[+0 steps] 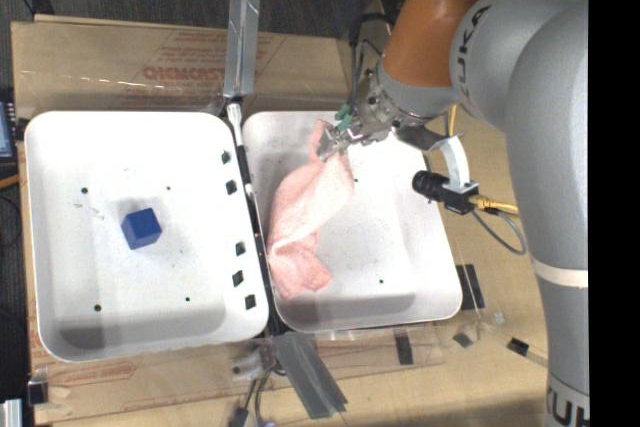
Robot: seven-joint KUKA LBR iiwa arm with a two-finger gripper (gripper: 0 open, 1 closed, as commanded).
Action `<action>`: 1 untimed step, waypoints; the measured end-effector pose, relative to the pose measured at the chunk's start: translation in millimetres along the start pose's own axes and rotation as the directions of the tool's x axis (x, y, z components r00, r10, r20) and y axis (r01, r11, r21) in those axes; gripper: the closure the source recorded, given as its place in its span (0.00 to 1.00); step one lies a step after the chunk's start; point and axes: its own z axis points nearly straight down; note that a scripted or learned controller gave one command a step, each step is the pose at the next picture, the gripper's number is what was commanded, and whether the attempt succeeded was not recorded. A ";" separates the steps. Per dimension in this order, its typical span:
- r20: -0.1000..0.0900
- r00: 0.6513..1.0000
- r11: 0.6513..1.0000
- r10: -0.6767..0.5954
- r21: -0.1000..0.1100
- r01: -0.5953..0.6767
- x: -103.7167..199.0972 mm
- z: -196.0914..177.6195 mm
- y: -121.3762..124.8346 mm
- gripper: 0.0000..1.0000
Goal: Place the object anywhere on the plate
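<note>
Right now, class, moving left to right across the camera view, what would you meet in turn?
Left bin → blue cube → divider between the bins → pink cloth, pinched at its top by the tool → right bin → grey arm.

The end effector point(338, 137) hides the pink cloth's point(303, 215) top corner; finger detail is too small.
</note>
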 end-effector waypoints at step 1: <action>0.000 1.000 1.000 -0.005 0.000 0.005 0.5 -21.9 0.5 1.00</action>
